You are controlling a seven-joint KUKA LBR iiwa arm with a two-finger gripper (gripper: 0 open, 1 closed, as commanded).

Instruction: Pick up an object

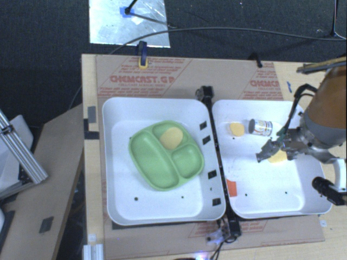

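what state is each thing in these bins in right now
green tray: flat in the left bin, yellow lump in its top compartment
small jar: on its side, right bin
yellow block: loose, beside the jar
orange piece: flat on the bin floor
claw: low over a yellow piece

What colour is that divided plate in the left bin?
Light green, seen in the camera view: the divided plate.

"CHEMCAST GP" is printed in red, repeated and slanted, on the brown protective sheet lying under the bins. The small jar's label cannot be read.
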